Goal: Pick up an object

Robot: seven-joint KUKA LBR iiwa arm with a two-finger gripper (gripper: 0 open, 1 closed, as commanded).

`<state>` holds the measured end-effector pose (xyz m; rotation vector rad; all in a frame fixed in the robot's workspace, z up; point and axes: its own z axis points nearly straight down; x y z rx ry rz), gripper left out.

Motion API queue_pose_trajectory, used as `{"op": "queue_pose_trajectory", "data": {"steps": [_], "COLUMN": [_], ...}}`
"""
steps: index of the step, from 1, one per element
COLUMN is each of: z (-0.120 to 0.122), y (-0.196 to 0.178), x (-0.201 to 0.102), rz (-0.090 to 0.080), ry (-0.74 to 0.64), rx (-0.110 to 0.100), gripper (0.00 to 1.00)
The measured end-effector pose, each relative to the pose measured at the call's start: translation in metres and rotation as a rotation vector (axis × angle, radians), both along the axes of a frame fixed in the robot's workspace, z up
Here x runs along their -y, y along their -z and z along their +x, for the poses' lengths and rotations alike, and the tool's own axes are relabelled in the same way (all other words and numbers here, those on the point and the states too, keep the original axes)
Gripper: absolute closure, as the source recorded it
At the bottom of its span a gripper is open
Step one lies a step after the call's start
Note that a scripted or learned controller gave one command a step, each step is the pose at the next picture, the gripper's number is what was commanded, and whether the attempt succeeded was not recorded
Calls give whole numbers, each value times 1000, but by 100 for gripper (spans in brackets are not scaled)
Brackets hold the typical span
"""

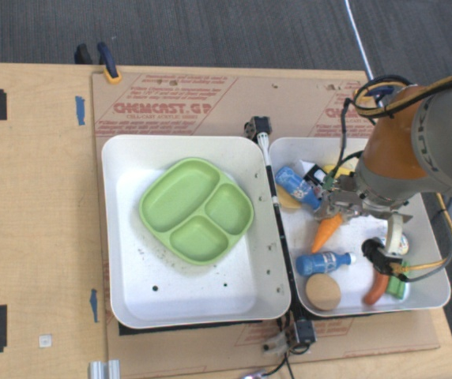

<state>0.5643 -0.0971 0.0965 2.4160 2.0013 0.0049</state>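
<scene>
Right bin (pixel 439 290): assorted small items, gripper (pixel 338 204) low among them.
Orange carrot (pixel 327 231) mid-bin, just under the gripper (grip state cannot be told); blue bottle (pixel 325 262) and tan ball (pixel 322 292) toward the near edge; second blue bottle (pixel 295 186) by the left wall. Left bin (pixel 123 235): green divided plate (pixel 197 210), centre.

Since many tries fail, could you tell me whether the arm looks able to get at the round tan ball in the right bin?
Probably yes. The ball lies bare at the near edge of the right bin, with nothing on top. The blue bottle beside it and the wall could crowd the gripper.
</scene>
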Motion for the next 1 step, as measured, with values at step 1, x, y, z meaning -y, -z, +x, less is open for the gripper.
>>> {"op": "queue_pose_trajectory", "data": {"steps": [1], "z": [-44], "y": [-88], "x": [-50], "rz": [2], "ry": [89], "rx": [-6], "gripper": [100]}}
